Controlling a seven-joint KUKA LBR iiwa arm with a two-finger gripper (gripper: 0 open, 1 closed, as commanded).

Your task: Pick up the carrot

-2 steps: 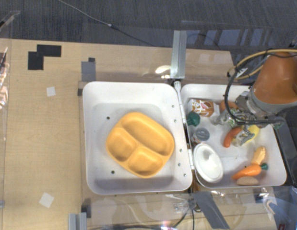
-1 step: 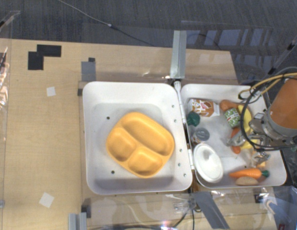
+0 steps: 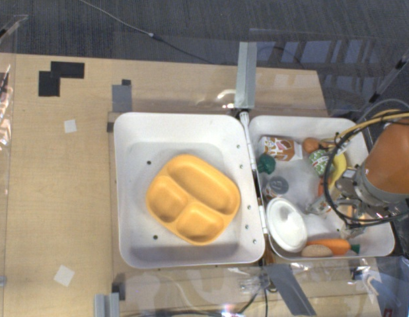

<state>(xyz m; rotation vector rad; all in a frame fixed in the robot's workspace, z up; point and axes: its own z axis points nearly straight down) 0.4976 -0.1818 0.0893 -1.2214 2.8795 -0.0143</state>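
Note:
The carrot (image 3: 334, 246) lies flat along the near wall of the right bin (image 3: 376, 246), pointing left and right, with a pale beige piece touching its left end. The arm reaches in from the right, its orange band (image 3: 392, 160) over the bin's right side. My gripper (image 3: 336, 207) hangs below the band, above the bin floor and a little behind the carrot, apart from it. Cables and the wrist hide much of the gripper.
A white bowl (image 3: 287, 224) sits left of the carrot. Behind it are a round can (image 3: 278, 186), a green item (image 3: 267, 164), a brown packet (image 3: 281, 148), a banana (image 3: 338, 167) and small fruit pieces. The left bin (image 3: 131, 177) holds a yellow divided plate (image 3: 193, 198).

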